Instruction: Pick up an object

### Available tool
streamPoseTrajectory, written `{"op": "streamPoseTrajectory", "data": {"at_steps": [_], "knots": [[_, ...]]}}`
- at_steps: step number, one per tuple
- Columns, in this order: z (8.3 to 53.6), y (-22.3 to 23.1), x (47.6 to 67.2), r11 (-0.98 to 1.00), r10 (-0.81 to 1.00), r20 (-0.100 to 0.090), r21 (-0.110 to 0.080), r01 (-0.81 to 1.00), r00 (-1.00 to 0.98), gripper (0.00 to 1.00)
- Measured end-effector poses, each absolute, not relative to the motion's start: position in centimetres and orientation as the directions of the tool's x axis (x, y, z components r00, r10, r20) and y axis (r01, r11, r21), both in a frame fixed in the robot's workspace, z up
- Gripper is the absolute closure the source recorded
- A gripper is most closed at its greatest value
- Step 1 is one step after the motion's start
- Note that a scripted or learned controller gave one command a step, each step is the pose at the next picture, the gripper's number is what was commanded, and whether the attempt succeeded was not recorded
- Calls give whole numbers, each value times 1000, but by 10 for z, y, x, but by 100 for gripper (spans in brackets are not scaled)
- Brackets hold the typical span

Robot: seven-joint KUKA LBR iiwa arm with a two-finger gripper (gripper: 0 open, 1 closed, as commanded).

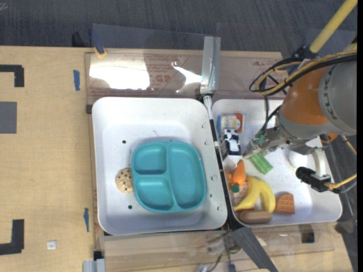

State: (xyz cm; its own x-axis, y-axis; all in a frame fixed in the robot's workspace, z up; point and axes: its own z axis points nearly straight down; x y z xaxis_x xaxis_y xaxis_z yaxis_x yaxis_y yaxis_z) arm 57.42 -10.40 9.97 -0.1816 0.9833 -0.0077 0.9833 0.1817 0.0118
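On the wooden table (39, 169), two white bins sit side by side. The gripper (262, 143) hovers in the right bin (323, 205), grip unclear, just above a green block (261, 163); a yellow banana (258, 194) lies below.

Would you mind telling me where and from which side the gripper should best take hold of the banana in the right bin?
Probably the banana's middle, coming straight down from above, fingers across its narrow width. It lies flat and curved, with the carrot at its upper left, the waffle to its right and a sausage below, so sideways approaches look crowded.
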Motion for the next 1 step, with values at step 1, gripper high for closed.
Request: {"op": "streamPoseTrajectory", "data": {"at_steps": [1], "knots": [[175,-140,563,121,993,-5,9,993,-121,100]]}}
